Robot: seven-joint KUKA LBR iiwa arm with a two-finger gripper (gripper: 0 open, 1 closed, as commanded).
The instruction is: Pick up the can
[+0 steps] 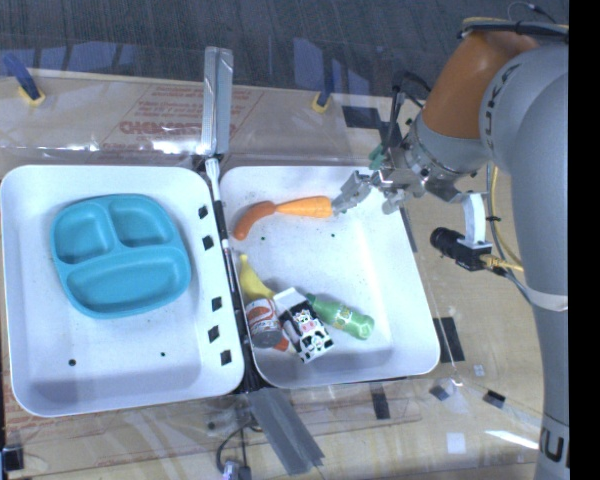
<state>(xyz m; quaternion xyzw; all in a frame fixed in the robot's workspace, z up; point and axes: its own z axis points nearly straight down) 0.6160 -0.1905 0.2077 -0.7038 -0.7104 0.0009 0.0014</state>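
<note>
Inside right bin [400, 298]: can [264, 324], carrot [305, 207].

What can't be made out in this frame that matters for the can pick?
- Can, camera view: partly covered by the black-and-white carton and the yellow bottle; its label is too small to read.
- Tool, camera view: it sits above the right bin near the carrot, but how high it sits is unclear from this slanted view.
- Arm, camera view: cut off at the right.
</note>
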